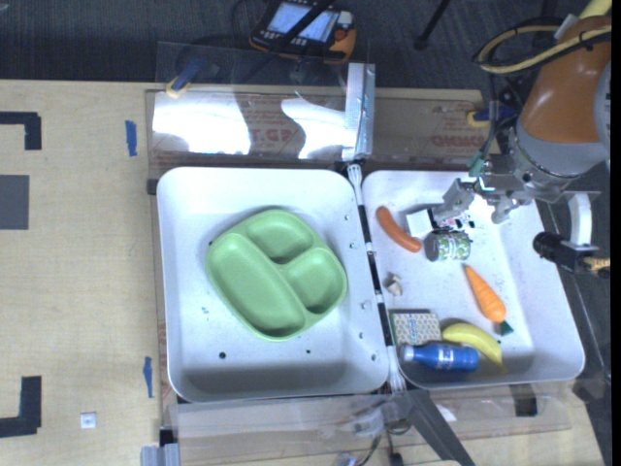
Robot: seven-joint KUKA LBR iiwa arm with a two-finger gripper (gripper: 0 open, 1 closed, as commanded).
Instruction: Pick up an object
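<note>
Light wood tabletop (78, 289) carries two white bins side by side, with black and blue tape marks on its left part. A clear panel stands behind the left bin (184, 357), and a handheld device (303, 25) lies beyond it on the dark floor.

Left bin: a green divided plate (277, 272) sits in the middle, with open floor on all sides of it.

Right bin (553, 348): a sausage (399, 229) lies near the top left, a can (449, 248) just beside it, a carrot (484, 294) at centre right. A card (413, 326), a banana (473, 342) and a blue bottle (441, 357) crowd the near edge. A small nut-like piece (394, 284) lies near the left wall. The bin's top right corner is open.

The end effector (454, 207) hangs over the can's upper edge. Whether it is released or clenched cannot be determined; nothing is visibly grasped.
</note>
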